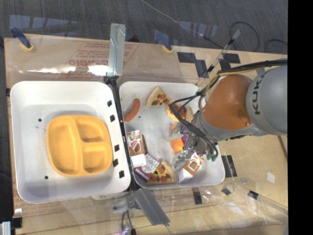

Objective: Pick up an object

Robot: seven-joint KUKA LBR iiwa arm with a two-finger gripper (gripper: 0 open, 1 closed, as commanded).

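I can't tell how the gripper (pixel 188 153) is set; it's buried in clutter near the right bin's (pixel 146 89) front right corner, over an orange piece (pixel 177 145) and small packets. "KU" reads on the arm (pixel 266 104), the rest cut off. The yellow tray (pixel 78 144) fills the left bin (pixel 29 94).

Single fixed camera sitting above the bench, looking down at a slant, taking in both bins: left bin (pixel 24 131) and right bin (pixel 146 89) side by side. Arm (pixel 264 102) reaching in from the right.
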